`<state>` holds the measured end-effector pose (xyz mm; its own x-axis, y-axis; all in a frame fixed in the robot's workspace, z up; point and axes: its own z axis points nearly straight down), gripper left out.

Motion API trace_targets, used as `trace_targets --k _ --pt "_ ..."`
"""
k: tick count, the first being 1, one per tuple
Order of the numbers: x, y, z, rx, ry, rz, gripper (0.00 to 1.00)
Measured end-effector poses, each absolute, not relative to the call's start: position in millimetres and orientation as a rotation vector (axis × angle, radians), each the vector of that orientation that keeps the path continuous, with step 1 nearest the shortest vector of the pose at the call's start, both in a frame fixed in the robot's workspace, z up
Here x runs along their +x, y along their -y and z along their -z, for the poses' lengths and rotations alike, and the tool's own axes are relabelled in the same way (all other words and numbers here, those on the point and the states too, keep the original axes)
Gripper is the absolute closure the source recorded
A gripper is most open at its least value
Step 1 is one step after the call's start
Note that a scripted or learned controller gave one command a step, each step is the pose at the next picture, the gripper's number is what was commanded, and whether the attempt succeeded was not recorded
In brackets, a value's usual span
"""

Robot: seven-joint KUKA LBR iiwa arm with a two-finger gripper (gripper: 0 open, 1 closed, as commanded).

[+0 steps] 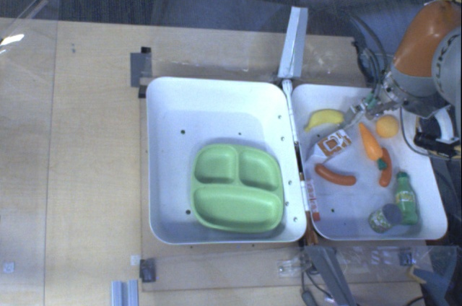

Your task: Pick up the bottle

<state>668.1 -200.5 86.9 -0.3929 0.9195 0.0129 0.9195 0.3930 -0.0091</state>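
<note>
Green bottle (405, 199) lies near-right in right bin (433, 185), well apart from gripper (369, 107) at far side; finger state unclear.

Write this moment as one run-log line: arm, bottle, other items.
arm: over right bin's upper edge | gripper: near banana, apart from bottle | bottle: green, lying in right bin's lower corner, ungrasped | left bin: green tray

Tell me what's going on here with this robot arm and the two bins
A grey and orange arm reaches in from the right, its tool over the far end of the right bin, near a banana. The green bottle it should pick up lies untouched at that bin's near end, beside a carrot and sausage. The left bin holds a green divided tray.
</note>
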Motion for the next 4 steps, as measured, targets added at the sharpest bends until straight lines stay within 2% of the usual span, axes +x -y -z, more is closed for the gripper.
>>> trace_targets --k 1,2,3,4 --pt "669.0 203.0 -85.6 -2.046 2.379 -0.001 0.0" --pt "672.7 200.6 -99.6 -2.044 2.393 0.007 1.0" --pt "630.3 203.7 -87.5 -2.563 1.825 0.009 1.0" --pt "670.5 142.8 -175.7 -2.663 1.674 0.008 1.0"
